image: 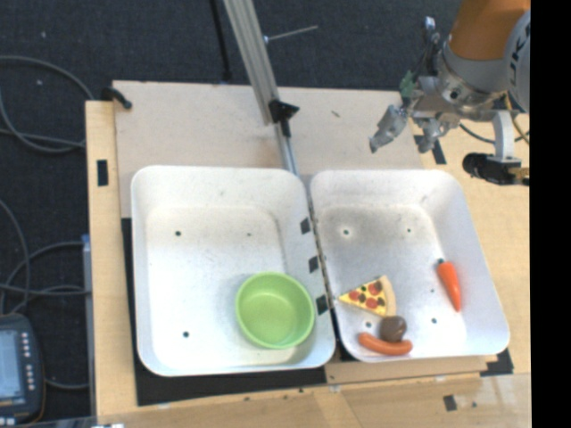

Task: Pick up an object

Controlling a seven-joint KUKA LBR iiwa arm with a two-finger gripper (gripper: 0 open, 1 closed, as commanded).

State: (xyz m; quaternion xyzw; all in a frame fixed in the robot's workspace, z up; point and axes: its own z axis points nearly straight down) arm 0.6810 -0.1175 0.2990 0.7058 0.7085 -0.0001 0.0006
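From the camera view above the bench, the claw [406,130] hangs over the far edge of the right bin [464,212], fingers apart and holding nothing. The carrot [450,283], pizza slice [369,295], sausage [385,345] and brown ball [393,327] lie in that bin's near half and a green bowl [275,309] in the left bin [178,239], so I judge the pick not yet begun.

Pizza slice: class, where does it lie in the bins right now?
The pizza slice lies in the right bin, near its lower left corner, just above the brown ball and the sausage.
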